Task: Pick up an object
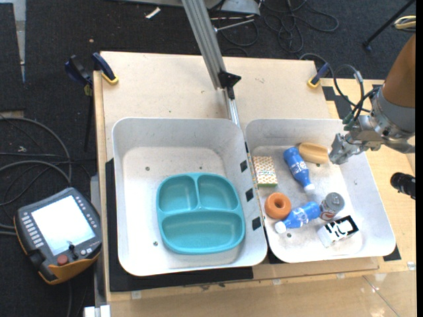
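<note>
Far to my left, off the bench, lies a handheld pendant with a pale screen and orange rim. The left bin is smooth white plastic with rounded corners, and in it sits a glossy teal tray with three compartments. In the right bin, from left to right: a flat, speckled sponge-like block, an orange ring, a blue bottle lying slantwise, a second blue bottle lying just beside the ring, a tan, rounded, bread-like lump, a small grey can, and a black-and-white piece I can't make out. My claw hangs over the bin's far right part, just beside the tan lump; I cannot tell how it stands, nor whether it touches anything. My arm is cut off at the right edge.
</note>
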